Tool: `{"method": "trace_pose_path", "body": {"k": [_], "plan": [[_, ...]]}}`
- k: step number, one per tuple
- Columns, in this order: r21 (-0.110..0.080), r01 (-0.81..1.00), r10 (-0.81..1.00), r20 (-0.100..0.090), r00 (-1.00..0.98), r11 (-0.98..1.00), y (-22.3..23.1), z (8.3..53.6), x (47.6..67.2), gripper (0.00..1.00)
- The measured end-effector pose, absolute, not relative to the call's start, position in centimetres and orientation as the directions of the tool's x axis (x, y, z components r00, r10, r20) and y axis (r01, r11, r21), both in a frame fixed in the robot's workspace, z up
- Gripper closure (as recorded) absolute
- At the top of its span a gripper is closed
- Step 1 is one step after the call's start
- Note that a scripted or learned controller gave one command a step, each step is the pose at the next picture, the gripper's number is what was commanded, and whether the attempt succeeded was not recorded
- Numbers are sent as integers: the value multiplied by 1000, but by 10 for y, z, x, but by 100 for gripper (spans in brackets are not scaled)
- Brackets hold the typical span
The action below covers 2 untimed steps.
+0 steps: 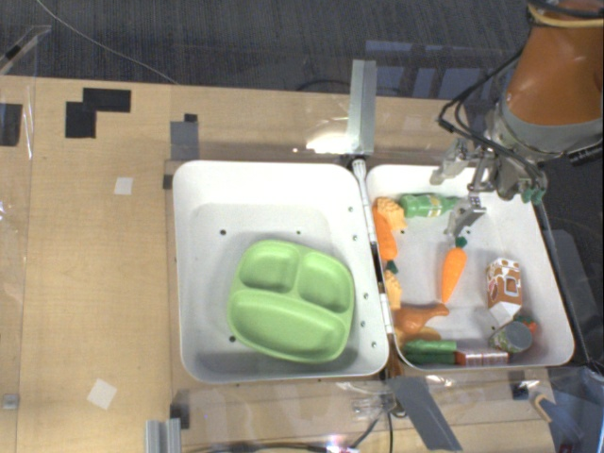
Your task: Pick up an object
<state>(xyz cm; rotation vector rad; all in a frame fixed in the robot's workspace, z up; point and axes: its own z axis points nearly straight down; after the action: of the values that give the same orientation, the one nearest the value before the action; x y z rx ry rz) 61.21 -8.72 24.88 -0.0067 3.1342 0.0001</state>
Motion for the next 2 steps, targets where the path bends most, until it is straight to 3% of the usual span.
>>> {"method": "trace_pose_path", "body": {"k": [1, 2], "plan": [[-3, -174, -174, -13, -985, 985, -106, 98, 576, 0], [-7, -358, -358, -15, -934, 934, -142, 90, 563, 0]]}}
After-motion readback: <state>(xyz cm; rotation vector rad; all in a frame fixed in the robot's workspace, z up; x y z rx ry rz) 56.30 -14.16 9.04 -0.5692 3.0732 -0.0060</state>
